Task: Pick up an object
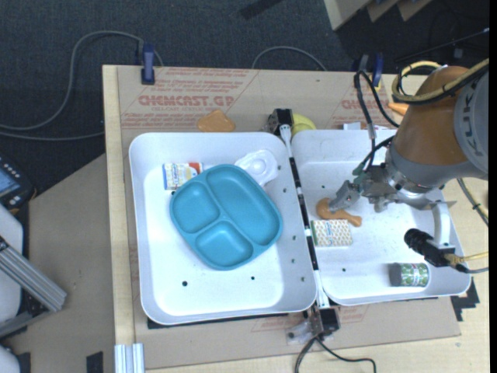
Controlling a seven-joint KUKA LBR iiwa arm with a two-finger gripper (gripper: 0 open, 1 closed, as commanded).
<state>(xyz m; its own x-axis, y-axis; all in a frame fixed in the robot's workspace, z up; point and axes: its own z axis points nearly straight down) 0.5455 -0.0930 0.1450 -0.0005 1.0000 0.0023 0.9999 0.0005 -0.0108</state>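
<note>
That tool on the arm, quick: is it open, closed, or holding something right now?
Tool: low in the right bin, at the orange piece; open or closed cannot be told, and no hold is visible.

We see the left bin [147, 231] mostly blocked by the blue divided plate [224, 216], with open floor along its front and left. In the right bin [373, 286], the arm [435, 142] covers the back; a packet [331, 232], an orange piece [330, 208], and a small can [408, 274] leave bare floor between them.
</note>
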